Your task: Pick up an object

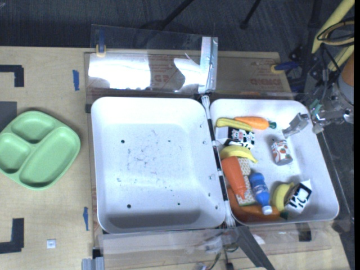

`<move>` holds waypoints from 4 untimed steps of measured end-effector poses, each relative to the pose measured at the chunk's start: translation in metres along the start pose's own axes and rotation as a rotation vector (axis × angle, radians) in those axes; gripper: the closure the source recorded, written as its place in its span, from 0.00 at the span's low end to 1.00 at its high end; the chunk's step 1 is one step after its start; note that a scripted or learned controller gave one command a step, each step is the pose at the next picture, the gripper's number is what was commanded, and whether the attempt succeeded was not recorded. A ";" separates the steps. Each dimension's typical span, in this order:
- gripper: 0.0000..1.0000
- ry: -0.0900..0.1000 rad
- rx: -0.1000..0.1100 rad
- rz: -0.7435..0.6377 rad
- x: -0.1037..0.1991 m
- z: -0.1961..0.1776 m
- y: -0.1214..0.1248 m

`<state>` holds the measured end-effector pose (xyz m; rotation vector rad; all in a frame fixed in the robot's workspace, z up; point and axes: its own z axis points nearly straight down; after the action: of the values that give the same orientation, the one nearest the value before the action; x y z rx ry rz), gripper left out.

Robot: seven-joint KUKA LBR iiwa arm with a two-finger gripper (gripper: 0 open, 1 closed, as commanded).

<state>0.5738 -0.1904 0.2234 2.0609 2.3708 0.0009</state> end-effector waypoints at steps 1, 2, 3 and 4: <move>0.00 0.000 0.000 0.006 -0.033 0.073 0.022; 0.00 0.000 0.000 -0.016 -0.002 0.050 -0.050; 0.00 0.001 0.000 0.095 -0.010 0.130 0.008; 1.00 0.000 -0.003 0.095 -0.010 0.120 0.009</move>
<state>0.5844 -0.1991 0.1036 2.1704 2.2687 0.0044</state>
